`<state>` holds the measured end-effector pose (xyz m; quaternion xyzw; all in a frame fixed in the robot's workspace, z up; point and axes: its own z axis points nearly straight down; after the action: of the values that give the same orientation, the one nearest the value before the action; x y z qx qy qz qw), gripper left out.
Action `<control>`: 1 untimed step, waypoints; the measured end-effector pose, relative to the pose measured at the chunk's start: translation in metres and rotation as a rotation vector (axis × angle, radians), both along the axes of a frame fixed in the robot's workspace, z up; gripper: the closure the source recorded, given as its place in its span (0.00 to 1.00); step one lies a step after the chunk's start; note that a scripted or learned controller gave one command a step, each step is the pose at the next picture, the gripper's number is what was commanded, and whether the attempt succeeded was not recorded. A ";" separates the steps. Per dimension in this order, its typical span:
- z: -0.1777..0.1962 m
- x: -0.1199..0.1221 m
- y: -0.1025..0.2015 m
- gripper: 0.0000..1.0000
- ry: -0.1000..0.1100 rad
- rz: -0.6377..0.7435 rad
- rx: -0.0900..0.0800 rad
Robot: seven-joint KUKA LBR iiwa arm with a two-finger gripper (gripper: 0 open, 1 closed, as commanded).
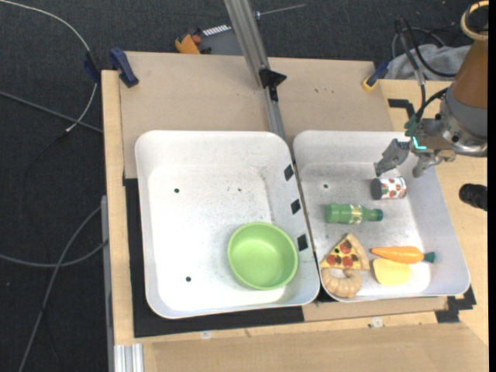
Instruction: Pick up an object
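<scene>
My gripper (pixel 406 162) hangs open over the back of the right bin (pixel 341 149), its two fingers spread apart with nothing between them. Just below it lies a small can (pixel 390 188) on its side, with a red and white label. A green bottle (pixel 353 214) lies on its side in the middle of that bin. Nearer the front are a pizza slice (pixel 346 255), a pretzel-like ring (pixel 343 284), an orange carrot (pixel 399 254) and a yellow block (pixel 391 273).
The left bin (pixel 201 177) holds a green bowl (pixel 263 255) at its front right. A metal pole (pixel 248 33) slants down to the gap between the bins. Cables and the arm's body (pixel 473 91) fill the right side.
</scene>
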<state>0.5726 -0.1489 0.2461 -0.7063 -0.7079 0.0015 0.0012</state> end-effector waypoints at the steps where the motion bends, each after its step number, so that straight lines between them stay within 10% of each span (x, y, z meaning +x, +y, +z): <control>1: 0.000 0.000 0.000 0.00 0.000 0.000 0.000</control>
<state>0.5725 -0.1489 0.2460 -0.7062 -0.7080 0.0015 0.0012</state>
